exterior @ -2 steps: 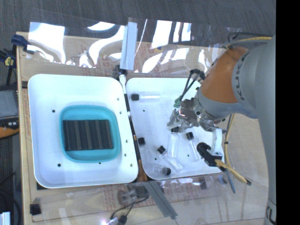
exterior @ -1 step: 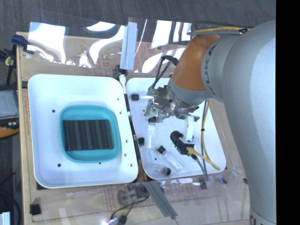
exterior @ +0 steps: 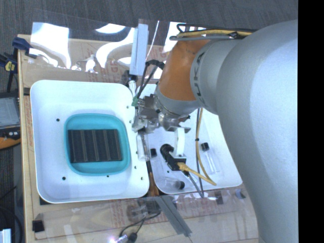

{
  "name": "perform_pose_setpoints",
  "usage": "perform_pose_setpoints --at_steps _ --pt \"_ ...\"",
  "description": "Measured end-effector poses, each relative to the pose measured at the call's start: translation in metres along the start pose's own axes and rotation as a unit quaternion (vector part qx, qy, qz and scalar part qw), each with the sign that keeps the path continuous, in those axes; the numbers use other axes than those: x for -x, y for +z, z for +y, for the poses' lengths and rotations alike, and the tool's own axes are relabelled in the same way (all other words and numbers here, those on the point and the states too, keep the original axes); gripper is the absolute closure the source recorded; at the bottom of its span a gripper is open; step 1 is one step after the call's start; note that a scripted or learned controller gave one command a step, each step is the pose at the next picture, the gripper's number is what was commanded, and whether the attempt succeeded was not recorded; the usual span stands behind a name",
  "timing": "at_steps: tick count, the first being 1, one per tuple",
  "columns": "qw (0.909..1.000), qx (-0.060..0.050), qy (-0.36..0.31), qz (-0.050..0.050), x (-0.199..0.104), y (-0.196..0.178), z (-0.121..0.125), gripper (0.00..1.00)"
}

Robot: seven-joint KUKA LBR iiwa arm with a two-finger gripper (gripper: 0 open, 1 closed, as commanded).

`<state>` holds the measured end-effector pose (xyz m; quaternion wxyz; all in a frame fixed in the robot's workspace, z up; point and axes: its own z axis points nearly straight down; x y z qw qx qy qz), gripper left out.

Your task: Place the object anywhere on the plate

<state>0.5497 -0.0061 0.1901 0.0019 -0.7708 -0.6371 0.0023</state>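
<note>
A teal plate [exterior: 96,145] with a dark ribbed middle lies in the left bin [exterior: 45,105]. My gripper [exterior: 160,144] hangs low over the near-left part of the right bin [exterior: 230,172], just right of the wall between the bins. It is open, its pale fingers [exterior: 141,147] spread apart, and I see nothing between them. A small clear tube with a black cap [exterior: 205,148] lies on the right bin's floor to the gripper's right. Another small dark-capped piece [exterior: 178,185] rests near that bin's front edge. The arm hides most of the right bin.
The grey and orange arm [exterior: 243,100] covers the right half of the view. A pale upright bar [exterior: 138,47] stands behind the bins. Clamps and metal strips [exterior: 167,211] sit along the bench's front edge.
</note>
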Motion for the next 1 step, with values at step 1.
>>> perform_pose_setpoints --at_steps 1 --pt "1.0000 0.000 0.000 0.000 0.0002 -0.0001 0.0001 0.00"
